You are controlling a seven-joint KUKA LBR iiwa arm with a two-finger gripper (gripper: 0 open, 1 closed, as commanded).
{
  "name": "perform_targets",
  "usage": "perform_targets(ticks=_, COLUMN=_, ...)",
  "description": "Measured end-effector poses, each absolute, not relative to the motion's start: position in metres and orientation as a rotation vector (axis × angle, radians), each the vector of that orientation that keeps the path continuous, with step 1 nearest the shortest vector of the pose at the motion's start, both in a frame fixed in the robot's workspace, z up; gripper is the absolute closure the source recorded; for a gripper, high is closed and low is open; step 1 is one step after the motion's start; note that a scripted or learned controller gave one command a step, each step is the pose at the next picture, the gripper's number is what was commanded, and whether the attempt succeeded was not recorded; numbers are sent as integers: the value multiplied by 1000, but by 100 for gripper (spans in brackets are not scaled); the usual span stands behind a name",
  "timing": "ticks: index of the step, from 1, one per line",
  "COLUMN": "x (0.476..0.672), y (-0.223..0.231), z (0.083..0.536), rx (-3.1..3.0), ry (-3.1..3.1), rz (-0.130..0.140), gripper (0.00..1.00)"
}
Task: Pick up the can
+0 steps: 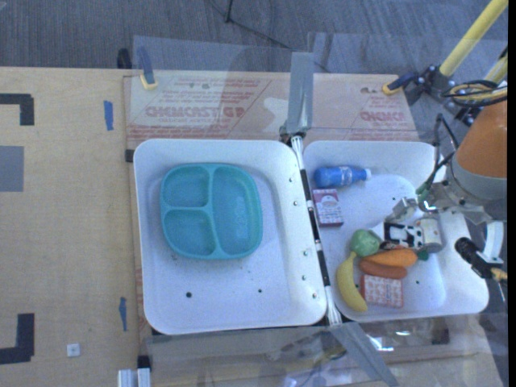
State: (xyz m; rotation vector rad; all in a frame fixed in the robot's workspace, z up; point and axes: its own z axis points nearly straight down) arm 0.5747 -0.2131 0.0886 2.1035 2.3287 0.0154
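Observation:
My gripper (409, 230) is low in the right bin (451, 297), near its middle right, just above the orange carrot (389, 259). The grey arm with its orange band (486, 147) comes in from the right edge. Metal and black-and-white parts crowd the gripper's tip, and I cannot make out a can among them. Whatever lies right under the gripper is hidden.
A blue bottle (340, 176) lies at the back of the right bin, with a small red box (326, 207) in front of it. A green item (364, 242), a banana (348, 285) and a red packet (382, 290) sit by the carrot. The left bin (153, 297) holds a teal divided plate (211, 211).

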Motion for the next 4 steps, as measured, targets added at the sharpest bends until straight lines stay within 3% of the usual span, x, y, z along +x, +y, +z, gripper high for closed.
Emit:
perform_targets(ticks=1, x=540, y=-215, z=89, rx=2119, ry=2316, rz=22, gripper=0)
perform_targets(ticks=2, x=564, y=-155, z=88, rx=2130, ry=2295, rz=9, gripper=0)
perform_targets(ticks=3, x=576, y=-213, z=89, rx=2217, ry=2225, rz=17, gripper=0)
perform_targets(ticks=4, x=546, y=-214, z=90, rx=2213, ry=2228, rz=23, gripper=0)
